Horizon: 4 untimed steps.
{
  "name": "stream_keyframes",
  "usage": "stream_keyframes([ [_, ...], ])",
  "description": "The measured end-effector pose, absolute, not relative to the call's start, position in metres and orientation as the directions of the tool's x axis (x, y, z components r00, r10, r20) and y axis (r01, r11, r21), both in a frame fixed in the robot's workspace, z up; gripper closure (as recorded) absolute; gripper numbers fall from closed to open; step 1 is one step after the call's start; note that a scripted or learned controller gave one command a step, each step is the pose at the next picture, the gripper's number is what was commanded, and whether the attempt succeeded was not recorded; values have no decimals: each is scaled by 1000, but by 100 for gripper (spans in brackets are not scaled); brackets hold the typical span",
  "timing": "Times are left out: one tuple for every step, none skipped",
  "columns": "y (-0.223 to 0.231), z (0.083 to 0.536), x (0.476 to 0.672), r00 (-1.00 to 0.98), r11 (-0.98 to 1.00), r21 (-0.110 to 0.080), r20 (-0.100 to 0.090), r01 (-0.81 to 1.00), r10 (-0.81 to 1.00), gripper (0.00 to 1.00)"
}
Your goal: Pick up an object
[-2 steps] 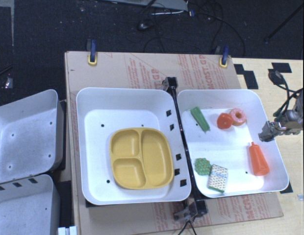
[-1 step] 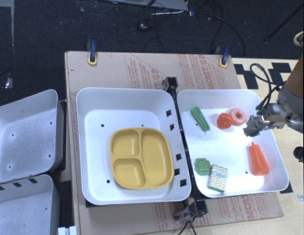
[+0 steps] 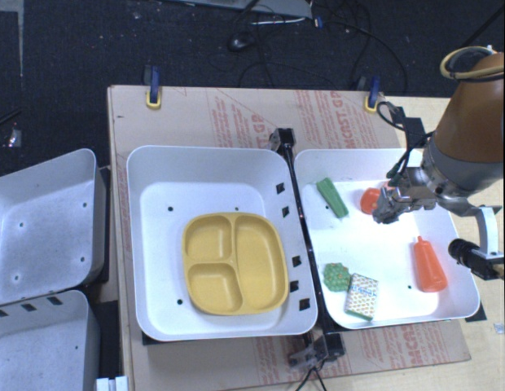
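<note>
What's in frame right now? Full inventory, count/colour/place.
white bins: 2, white, side by side on the bench
divided tray: 1, yellow, three compartments, in the left bin
green block: 1, green, long, upper left of the right bin
green lump: 1, green, bumpy, lower left of the right bin
patterned packet: 1, white with small print, lower left of the right bin, beside the green lump
orange bottle: 1, orange, lying in the right bin's right part
red-orange object: 1, red-orange, right bin, next to the gripper
clamps: 2, yellow and blue, bench's far edge
gripper: 1, dark, over the right bin
arm: 1, grey with orange band, from the right
</note>
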State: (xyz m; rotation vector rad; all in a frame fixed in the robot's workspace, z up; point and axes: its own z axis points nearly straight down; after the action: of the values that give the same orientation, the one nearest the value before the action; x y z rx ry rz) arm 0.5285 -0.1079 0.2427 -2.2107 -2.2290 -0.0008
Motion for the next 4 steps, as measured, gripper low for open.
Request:
stream_keyframes([
  [-54, 250, 542, -9, 9, 2, 1, 1000, 1000, 100],
  [-13, 248, 558, -7, 7, 2, 1, 1000, 1000, 100],
  [33, 236, 578, -7, 7, 1, 1, 1000, 1000, 100],
  [85, 241, 601, -8, 8, 3, 2, 1000, 1000, 100],
])
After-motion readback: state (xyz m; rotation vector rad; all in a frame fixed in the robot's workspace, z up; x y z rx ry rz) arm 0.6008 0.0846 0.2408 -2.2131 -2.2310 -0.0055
